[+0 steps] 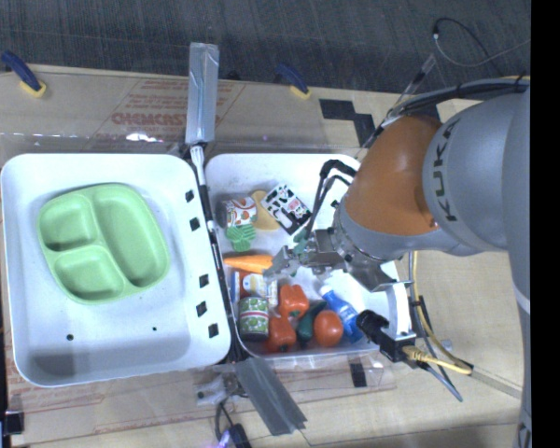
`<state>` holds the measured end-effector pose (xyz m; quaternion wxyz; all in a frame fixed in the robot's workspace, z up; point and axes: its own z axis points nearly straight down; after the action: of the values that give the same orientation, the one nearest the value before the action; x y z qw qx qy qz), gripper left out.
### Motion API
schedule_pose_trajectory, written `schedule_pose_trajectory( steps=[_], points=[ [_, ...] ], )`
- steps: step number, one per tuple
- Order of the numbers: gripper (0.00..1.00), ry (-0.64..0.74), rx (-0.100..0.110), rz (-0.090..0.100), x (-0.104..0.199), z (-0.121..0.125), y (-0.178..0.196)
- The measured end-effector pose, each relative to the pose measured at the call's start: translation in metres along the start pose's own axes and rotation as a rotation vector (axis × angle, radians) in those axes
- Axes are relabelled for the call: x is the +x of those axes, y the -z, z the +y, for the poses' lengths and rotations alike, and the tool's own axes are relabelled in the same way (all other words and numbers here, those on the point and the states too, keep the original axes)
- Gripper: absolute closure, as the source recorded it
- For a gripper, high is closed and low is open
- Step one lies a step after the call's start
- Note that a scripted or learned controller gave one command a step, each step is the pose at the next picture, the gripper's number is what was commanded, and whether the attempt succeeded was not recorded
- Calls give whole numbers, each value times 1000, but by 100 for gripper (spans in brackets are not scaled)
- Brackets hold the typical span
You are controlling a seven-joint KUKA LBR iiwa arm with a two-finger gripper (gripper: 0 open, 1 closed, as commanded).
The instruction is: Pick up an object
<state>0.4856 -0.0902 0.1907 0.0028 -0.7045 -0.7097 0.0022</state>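
The right bin (261, 168) holds several small things. A labelled can (240, 212) and a black-and-white patterned piece (287, 206) lie at its far side, with a green piece (243, 236) just below the can. An orange carrot (246, 262) lies across the left middle. Nearer the front are a second can (254, 315), a red pepper (293, 301), a red tomato (328, 328) and a blue bottle (340, 307). My gripper (296, 253) hangs low over the middle of this bin, just right of the carrot and above the pepper. Nothing shows between its tips.
The left bin (37, 343) bears a green divided plate (103, 241). A grey bar (202, 91) runs back from the divider between the bins. My arm's orange band (397, 189) covers the right bin's right side.
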Motion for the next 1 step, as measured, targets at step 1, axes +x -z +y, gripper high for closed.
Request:
schedule_pose_trajectory(
  steps=[1],
  points=[
    [0,124,-8,1,-8,25,-96]
  ],
)
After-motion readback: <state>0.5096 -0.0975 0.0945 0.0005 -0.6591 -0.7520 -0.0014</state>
